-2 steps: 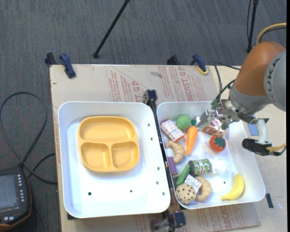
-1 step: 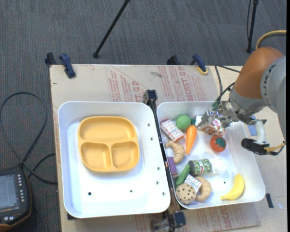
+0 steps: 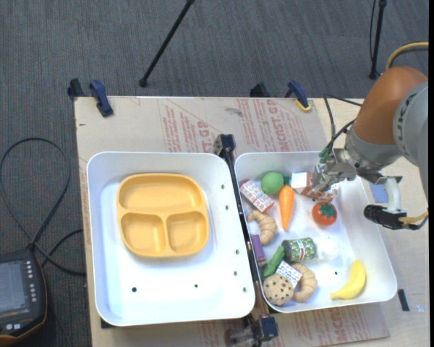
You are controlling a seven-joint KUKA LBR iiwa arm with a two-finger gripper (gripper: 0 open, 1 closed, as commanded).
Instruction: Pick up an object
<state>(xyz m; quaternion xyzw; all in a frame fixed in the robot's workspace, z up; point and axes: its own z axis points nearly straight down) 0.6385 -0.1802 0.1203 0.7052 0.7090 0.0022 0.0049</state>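
So your claw point(image 3: 327, 180) is down in the right bin point(image 3: 376, 255), hanging over the far corner just above the tomato point(image 3: 324, 213), with something small and reddish sitting right under it. Can't tell from this angle if it's spread or pinching anything, it's too small and cluttered there. I'd call this the reach/grasp step, nothing clearly picked yet.

If you go for the tomato or that little white block point(image 3: 299, 180) next, you'll want a clean drop straight down, because the carrot point(image 3: 286, 206) and the green ball point(image 3: 273, 183) are packed in close beside them. The rest of that bin is busy too: a croissant point(image 3: 263, 226), a green can point(image 3: 299, 249), a cookie point(image 3: 278, 289) and a banana point(image 3: 351, 280) toward the near edge. The banana's the loneliest one, probably the easiest grab.

The left bin point(image 3: 105, 266) on the table point(image 3: 173, 118) just has the yellow divided tray point(image 3: 163, 214), well out of your way.
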